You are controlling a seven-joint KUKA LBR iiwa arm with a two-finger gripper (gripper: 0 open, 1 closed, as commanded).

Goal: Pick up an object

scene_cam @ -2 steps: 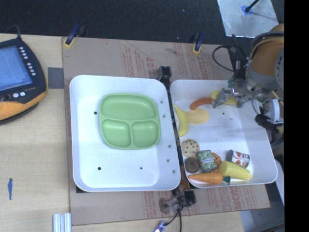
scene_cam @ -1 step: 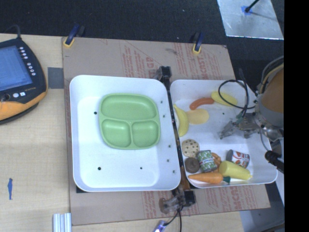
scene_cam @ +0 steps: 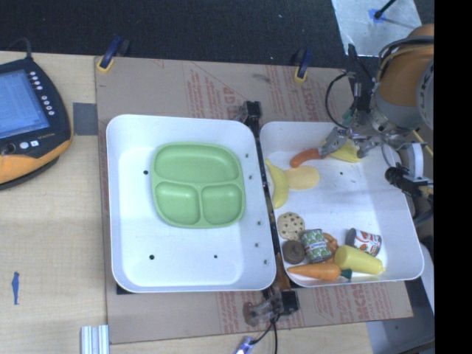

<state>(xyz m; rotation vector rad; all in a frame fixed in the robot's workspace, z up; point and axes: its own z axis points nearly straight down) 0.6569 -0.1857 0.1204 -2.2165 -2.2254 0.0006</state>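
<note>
While the gripper sits low at the right bin's far edge, fingers spread around a yellow toy piece beside a small orange carrot, nothing looks lifted. Closing and raising remain, I judge.

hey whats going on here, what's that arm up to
A grey robot arm reaches in from the right, and its gripper is down at the far end of the right bin, over a yellow piece beside an orange carrot-like item. Nothing is visibly lifted yet. More toy food sits at the bin's near end, including a cookie and a carrot. The left bin holds a green divided plate.
</note>
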